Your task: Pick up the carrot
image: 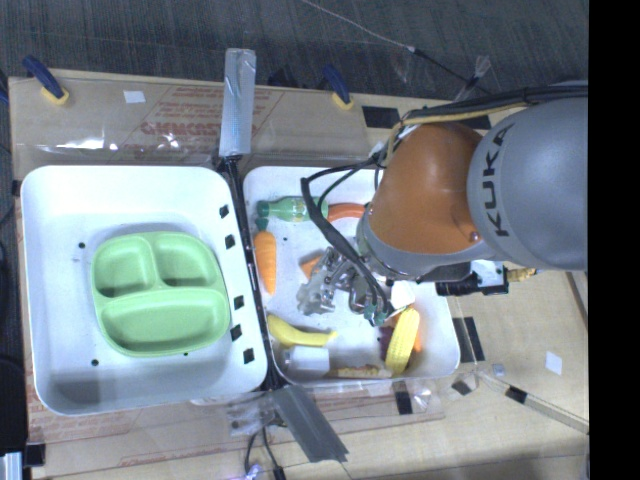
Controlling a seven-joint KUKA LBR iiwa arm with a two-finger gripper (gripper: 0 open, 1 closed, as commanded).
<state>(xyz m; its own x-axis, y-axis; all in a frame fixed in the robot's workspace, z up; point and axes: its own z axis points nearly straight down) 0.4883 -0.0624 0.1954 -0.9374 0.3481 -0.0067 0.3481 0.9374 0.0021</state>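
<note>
The carrot (265, 261) lies lengthwise along the left wall of the right bin (440, 353), with its green top toward the back. My gripper (326, 288) hangs low over the middle of that bin, a short way right of the carrot and apart from it. The arm's orange band and grey wrist cover the bin's right half. A small orange piece (311, 264) sits just behind the gripper.
A green bottle (285, 209) and an orange item (346, 211) lie at the right bin's back. A banana (298, 334) and a corn cob (402, 337) lie near its front. The left bin (50, 203) holds a green divided tray (160, 290).
</note>
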